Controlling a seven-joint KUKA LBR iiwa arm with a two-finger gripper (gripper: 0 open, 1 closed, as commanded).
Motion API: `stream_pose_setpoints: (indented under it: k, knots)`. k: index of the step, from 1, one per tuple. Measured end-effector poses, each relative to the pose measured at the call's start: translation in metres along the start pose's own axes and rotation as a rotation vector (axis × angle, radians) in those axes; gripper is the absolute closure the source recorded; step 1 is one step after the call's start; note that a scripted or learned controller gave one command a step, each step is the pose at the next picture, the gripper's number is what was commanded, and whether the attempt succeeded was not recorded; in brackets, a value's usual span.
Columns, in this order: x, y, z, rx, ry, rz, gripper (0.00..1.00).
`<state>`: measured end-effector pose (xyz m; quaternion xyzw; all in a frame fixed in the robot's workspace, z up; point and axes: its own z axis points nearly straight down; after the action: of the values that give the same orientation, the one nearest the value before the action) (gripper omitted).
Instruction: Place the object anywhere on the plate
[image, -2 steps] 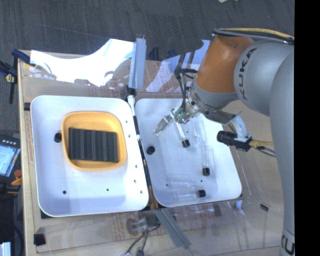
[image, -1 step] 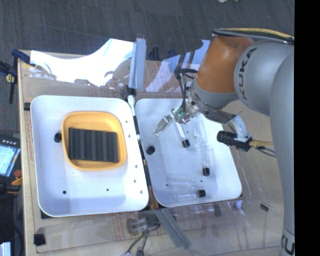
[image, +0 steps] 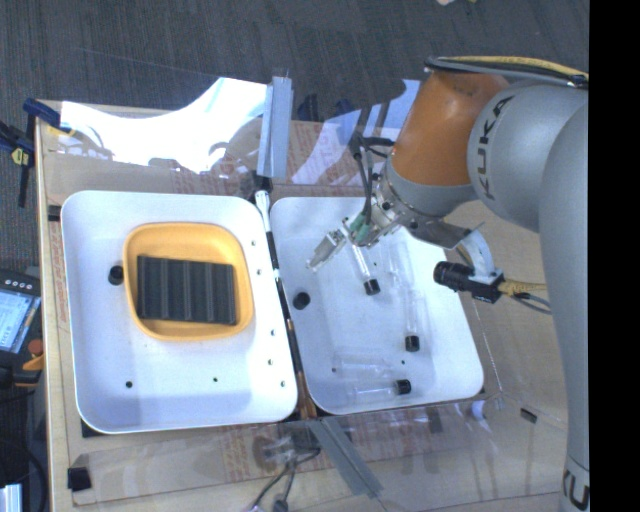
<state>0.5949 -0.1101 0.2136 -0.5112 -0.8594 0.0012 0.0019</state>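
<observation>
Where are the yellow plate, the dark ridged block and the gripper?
yellow plate (image: 150, 245): camera view, bare left rim.
dark ridged block (image: 188, 288): camera view, its middle, on the plate.
gripper (image: 362, 268): camera view, between its fingertips.

The scene is brightly and evenly lit from above. The 2 white bins (image: 90, 390) are nearly washed out. Glare is seen on clear sheeting (image: 150, 125) behind them. Shadows are soft; focus is slightly soft.

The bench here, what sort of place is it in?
Most likely a robotics lab test cell, not a home or a shop. A grey and orange KUKA arm reaches over two shallow white bins set side by side on a bench, and one bin holds a yellow plate.
</observation>
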Motion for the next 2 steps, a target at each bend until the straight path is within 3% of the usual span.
stream_pose_setpoints:
  k: [2]
  knots:
    - [0.0000,0.0000,0.0000,0.000,0.000,0.000,0.00]
